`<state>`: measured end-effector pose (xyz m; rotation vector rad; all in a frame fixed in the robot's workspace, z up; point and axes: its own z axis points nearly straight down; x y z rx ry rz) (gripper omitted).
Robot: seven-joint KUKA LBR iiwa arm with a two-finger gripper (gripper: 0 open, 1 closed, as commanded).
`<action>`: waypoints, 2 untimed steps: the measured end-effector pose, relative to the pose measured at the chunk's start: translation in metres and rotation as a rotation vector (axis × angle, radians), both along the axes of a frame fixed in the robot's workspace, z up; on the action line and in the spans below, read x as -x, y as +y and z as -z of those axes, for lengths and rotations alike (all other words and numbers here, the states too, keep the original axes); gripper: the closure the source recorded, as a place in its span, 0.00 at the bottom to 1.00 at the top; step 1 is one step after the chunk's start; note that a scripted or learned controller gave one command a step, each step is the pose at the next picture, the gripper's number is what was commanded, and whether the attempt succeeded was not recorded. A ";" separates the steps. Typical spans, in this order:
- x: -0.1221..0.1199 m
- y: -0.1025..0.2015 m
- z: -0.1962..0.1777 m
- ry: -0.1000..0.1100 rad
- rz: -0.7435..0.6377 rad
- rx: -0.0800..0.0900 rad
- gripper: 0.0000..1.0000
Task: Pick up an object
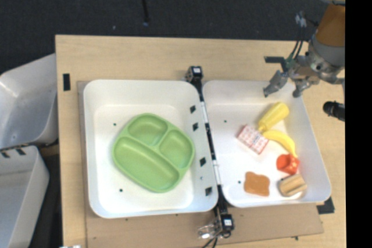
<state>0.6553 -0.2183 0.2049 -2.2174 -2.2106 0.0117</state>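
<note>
- I see the gripper (pixel 286 86) at the far edge of the right bin (pixel 232 96), above its far right corner; the arm (pixel 330 32) comes in from the right.
- Its two fingers stand spread apart, pointing down, and nothing is between them — the claw is wide and holds no object.
- The right bin carries all the small things, and they lie toward its right and near part.
- A yellow bottle (pixel 273 116) lies tilted, just near of the gripper but apart from it.
- A banana (pixel 281 140) lies just near of the bottle, curved toward the right wall.
- A small pink and white box (pixel 252 139) lies left of the banana, close beside it.
- A red item (pixel 287 163) sits near of the banana; I cannot tell exactly what it is.
- A brown bread piece (pixel 256 183) lies at the near side, and a small bun (pixel 292 184) lies to its right, near the corner.
- The left bin (pixel 96 125) holds a green tray (pixel 153 151) with three compartments — it lies flat in the middle.
- Both bins stand side by side on the wooden bench (pixel 128 55), touching along the middle.
</note>
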 end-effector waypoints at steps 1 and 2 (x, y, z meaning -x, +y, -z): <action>-0.003 0.001 -0.010 -0.014 -0.004 0.004 0.00; 0.004 0.005 0.049 -0.009 -0.003 0.003 0.00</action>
